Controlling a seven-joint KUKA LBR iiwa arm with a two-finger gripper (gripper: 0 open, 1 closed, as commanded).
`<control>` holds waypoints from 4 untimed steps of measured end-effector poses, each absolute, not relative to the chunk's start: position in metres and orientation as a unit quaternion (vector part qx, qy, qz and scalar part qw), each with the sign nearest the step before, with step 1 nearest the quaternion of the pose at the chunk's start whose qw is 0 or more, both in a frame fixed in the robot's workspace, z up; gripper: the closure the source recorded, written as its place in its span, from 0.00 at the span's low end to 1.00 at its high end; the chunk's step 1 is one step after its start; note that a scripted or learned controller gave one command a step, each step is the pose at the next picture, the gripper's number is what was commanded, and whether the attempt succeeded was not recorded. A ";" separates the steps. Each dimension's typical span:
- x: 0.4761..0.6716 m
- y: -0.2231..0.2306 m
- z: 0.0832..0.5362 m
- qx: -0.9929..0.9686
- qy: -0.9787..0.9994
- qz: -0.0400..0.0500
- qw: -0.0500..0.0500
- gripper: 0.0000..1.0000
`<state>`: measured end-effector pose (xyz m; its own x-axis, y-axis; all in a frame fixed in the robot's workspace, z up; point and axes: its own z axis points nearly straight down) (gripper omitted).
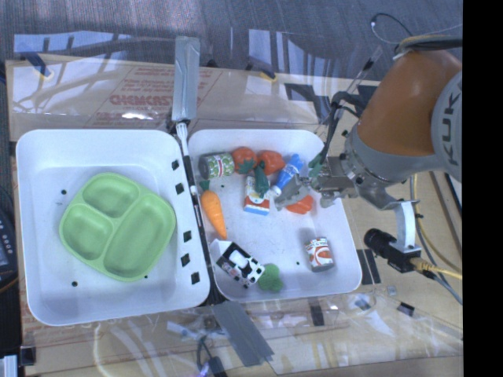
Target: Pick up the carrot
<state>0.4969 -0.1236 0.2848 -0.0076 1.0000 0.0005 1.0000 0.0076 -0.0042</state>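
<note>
Orange-banded arm is the thing closest to the lens, coming in from the right and hanging over the right bin. Its tool sits low among the stuff at the back of that bin, right by a blue bottle and a reddish-orange piece. Honestly I can't tell how the tool is set or whether it has anything.

Progress-wise, nothing's done as far as I can see. Carrot lies flat on the bin floor near the left wall, well apart from the tool, tip pointing toward the near edge. So the whole pick is left: move over, come down, grab, lift.

Left bin has a green plate with three sections.

Writing: red print on the cardboard behind the bins looks like "CHEMCAS…", mirrored or too blurry to be sure. Arm shows "KU". Labels on the can and carton are unreadable.
</note>
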 end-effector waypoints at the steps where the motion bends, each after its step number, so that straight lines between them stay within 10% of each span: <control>1: 0.526 -0.069 0.320 -0.619 -0.786 0.001 0.000 0.00; 2: 0.526 -0.028 0.189 -0.554 -0.832 0.002 0.003 0.00; 3: 0.530 0.001 0.191 -0.548 -0.836 0.001 0.000 0.00; 4: 0.531 -0.001 0.200 -0.547 -0.837 0.002 0.001 1.00</control>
